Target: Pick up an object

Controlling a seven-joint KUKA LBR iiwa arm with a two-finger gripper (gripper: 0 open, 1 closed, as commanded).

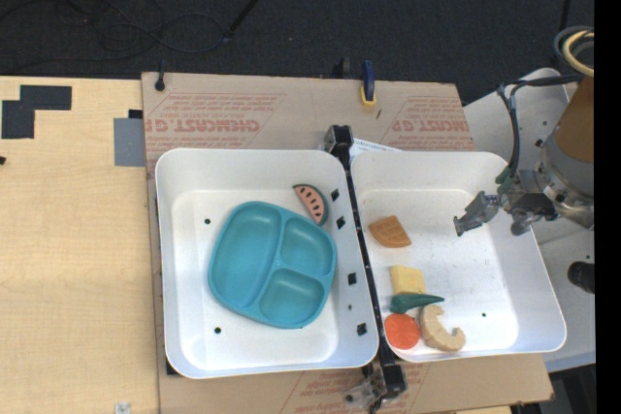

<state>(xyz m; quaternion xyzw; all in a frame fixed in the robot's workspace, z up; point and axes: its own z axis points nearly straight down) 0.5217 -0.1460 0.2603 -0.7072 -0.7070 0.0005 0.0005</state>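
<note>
From my seat I see the grey arm reaching in from the right edge of the frame, its two-finger gripper hanging over the upper right part of the right-hand shallow white bin. The dark fingers look slightly spread with nothing between them, though they are small and shadowed, so I hold that loosely. Nearest candidate for a pick is the orange-brown wedge shaped like a slice of bread, lying to the left of the gripper and a touch lower in the frame, near but clearly apart from it; its longer edge runs roughly left to right. Further down, near the bin's lower left corner, sits a cluster: a yellow block, a dark green leaf-like piece lying across just below it, a red-orange round piece like a tomato and a tan curved piece, all touching or nearly so, which I judge harder to grasp cleanly. The left bin holds a teal divided plate with a small watermelon-slice toy just at its upper right rim. The arm's wrist is cut off at the right, and cables blur the finger outline.
</note>
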